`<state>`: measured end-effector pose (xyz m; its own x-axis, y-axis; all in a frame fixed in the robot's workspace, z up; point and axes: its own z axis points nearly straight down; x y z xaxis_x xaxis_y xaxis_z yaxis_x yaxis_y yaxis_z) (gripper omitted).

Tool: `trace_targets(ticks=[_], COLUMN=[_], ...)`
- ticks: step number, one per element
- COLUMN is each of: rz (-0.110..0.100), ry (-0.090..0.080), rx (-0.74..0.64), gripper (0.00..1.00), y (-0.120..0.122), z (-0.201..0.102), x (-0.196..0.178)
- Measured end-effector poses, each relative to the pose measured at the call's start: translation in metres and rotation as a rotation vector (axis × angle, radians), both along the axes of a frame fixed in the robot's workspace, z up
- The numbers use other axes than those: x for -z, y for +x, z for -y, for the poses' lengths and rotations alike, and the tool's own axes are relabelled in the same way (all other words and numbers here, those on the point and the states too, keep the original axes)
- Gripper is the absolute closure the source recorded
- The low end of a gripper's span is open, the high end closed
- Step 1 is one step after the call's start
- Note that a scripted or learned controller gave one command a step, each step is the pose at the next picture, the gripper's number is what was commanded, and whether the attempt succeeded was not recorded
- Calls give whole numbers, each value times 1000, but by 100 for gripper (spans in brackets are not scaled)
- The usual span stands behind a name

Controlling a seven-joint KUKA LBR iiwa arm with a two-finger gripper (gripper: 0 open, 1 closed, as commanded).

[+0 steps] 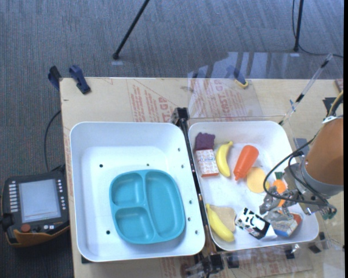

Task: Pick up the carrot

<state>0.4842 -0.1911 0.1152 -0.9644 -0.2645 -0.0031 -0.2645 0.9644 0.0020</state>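
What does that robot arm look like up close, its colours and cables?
The arm is a rounded grey body with a broad orange band. Black cables loop beside it, down to a small metal gripper of grey links and rods.

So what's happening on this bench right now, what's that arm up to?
A grey robot arm reaches in from the right, its gripper low over the near right corner of the right bin. That bin holds toy food: the carrot lies near the middle, beside a banana, apart from the gripper and not picked up yet. A second banana lies at the near edge. The left bin holds a blue divided plate.
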Motion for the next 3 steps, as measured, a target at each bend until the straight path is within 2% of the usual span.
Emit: trace_targets(ticks=[1,2,3], rz=[-1,3,2], ry=[1,-2,2], rx=[-160,-162,-160], gripper=[100,100,100], y=[11,13,14], z=[-10,-30,-31], x=[-3,-50,-58])
